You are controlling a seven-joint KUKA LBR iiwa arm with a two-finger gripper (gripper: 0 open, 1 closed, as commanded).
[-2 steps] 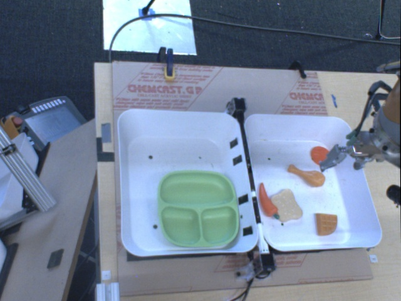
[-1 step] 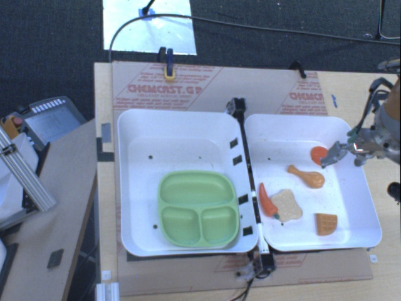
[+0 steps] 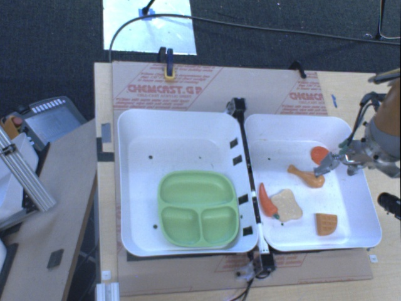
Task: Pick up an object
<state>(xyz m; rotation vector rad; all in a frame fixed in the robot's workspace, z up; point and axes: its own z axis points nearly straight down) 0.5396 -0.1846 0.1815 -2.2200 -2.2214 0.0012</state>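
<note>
- The gripper (image 3: 326, 165) reaches into the right bin (image 3: 357, 231) from the right, low over the drumstick (image 3: 306, 175), probably lining up a grasp.
- Whether its jaws are spread or pressed together I cannot tell (they blur against the toy).
- Nearby lie an orange piece (image 3: 319, 153), a carrot (image 3: 267, 200), bread (image 3: 286, 205) and a waffle (image 3: 326, 224).
- The green tray (image 3: 198, 208) sits in the left bin (image 3: 144, 137), out of the way.
</note>
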